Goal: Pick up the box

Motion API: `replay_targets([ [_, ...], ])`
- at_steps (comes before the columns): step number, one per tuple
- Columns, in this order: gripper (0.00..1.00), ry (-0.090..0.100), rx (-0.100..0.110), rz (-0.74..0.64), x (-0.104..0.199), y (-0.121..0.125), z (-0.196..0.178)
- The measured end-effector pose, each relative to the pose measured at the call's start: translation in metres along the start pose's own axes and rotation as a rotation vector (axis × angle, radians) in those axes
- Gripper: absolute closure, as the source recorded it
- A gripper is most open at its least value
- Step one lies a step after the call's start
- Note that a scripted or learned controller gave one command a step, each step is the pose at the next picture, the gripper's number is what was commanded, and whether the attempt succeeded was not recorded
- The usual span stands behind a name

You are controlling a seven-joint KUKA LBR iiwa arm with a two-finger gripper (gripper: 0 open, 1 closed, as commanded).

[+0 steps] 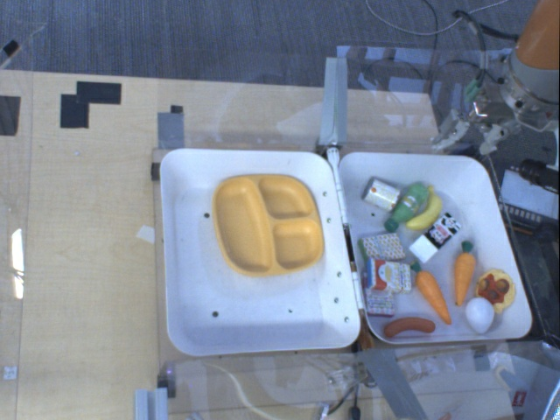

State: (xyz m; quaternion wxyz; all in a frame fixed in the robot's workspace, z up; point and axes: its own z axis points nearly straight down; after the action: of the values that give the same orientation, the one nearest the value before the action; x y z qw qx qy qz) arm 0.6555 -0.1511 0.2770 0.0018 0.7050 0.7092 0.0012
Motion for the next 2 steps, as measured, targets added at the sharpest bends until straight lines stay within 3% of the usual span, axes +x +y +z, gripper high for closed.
replay_targets([
  [1, 0.0, 0.001, 0.002, 0.027, 0.063, -0.003, 0.162],
  [2, 0.0, 0.002, -0.007, 0.112, 0.071, -0.083, 0.187],
])
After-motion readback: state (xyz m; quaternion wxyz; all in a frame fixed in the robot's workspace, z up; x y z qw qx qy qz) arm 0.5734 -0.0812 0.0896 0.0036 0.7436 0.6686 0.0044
